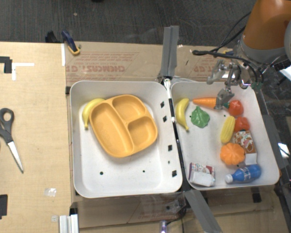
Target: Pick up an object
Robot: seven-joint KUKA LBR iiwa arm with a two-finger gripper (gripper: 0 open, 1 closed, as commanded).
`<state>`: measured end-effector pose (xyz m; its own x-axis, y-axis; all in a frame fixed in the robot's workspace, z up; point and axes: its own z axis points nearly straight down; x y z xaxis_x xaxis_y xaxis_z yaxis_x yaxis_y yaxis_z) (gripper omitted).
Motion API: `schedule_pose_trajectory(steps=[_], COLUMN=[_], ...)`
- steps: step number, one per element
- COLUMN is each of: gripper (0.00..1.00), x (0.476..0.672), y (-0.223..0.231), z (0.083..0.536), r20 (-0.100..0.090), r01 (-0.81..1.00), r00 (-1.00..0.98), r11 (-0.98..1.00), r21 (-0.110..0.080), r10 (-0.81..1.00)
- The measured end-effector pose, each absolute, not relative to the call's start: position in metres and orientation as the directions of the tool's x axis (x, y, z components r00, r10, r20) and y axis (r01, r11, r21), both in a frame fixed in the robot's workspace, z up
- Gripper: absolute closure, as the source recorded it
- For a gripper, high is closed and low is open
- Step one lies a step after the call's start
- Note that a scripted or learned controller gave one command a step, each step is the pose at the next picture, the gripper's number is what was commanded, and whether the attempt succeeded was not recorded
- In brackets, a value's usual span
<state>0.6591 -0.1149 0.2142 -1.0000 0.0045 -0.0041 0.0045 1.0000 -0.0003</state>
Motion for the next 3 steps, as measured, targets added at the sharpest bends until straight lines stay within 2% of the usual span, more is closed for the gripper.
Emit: schedule_pose_trajectory(steps=[1,2,3], gripper=[0.00,0.00,0.00], x=[0.657,0.612,0.652], y=[-0.102,-0.108,-0.100], z=[0.127,0.093,0.095], r20=[-0.004,-0.004,-0.009], r01=[0.101,0.155,0.032], r00=[-0.995,-0.988,-0.999], r11=[0.995,0.988,0.999], r21=[0.000,0.000,-0.001], r10=[0.101,0.155,0.032])
